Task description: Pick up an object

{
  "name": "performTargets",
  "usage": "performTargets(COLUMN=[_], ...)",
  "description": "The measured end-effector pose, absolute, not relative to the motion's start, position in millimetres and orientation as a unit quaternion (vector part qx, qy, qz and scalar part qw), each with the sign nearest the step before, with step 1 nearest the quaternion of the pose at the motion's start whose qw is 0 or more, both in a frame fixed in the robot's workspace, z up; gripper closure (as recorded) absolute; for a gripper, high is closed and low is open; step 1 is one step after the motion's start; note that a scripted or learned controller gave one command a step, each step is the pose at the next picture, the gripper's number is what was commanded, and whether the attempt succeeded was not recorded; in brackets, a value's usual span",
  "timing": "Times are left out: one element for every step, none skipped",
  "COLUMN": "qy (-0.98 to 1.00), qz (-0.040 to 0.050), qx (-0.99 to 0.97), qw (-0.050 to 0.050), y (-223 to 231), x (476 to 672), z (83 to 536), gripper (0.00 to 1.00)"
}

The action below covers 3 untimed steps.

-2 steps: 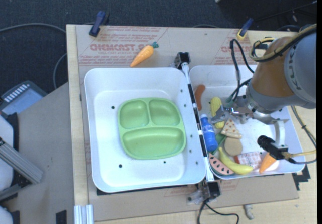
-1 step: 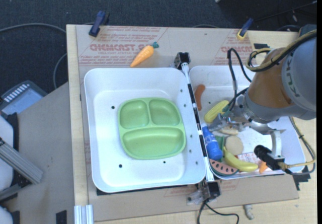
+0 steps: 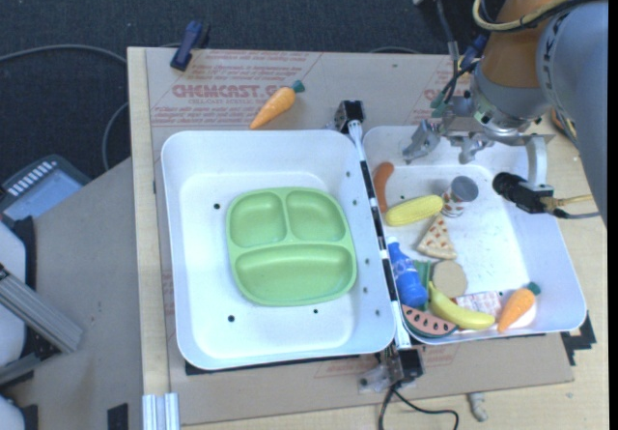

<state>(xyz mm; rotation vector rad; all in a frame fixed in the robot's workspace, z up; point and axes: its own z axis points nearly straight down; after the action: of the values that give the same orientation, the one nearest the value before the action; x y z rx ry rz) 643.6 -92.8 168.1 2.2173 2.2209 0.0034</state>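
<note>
Jaws stand spread apart with nothing between them: the gripper hangs over the far edge of the right bin, its two metal fingers splayed left and right above bare white floor.

Nearest below the jaws, toward the camera, a small salt shaker with a grey cap stands upright, and just left of it a yellow corn cob lies across the bin. Farther left of the jaws, against the bin's dividing wall, a reddish sausage lies lengthwise. Below the corn, a pizza slice rests flat, and beyond it a round cookie touches a blue bottle. At the near edge, well away from the jaws, a banana lies beside a watermelon slice, a wrapped packet and a small carrot.

Well to the left of the jaws, the left bin holds a green divided plate. Up and left of the jaws, outside both bins, another carrot lies on the cardboard sheet, with a blue clip at the sheet's far corner. A black clamp sits where the bins meet.
</note>
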Motion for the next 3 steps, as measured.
performTargets(qy=[0.708,0.707,0.707], qz=[0.0005,-0.0005,0.0004], qx=[0.707,0.707,0.707], qw=[0.001,-0.001,0.001], y=[-106.6,-92.2,-92.1], x=[620.4,563.4,564.3], z=[117.3,84.0,94.4], gripper=[0.0,0.0,1.0])
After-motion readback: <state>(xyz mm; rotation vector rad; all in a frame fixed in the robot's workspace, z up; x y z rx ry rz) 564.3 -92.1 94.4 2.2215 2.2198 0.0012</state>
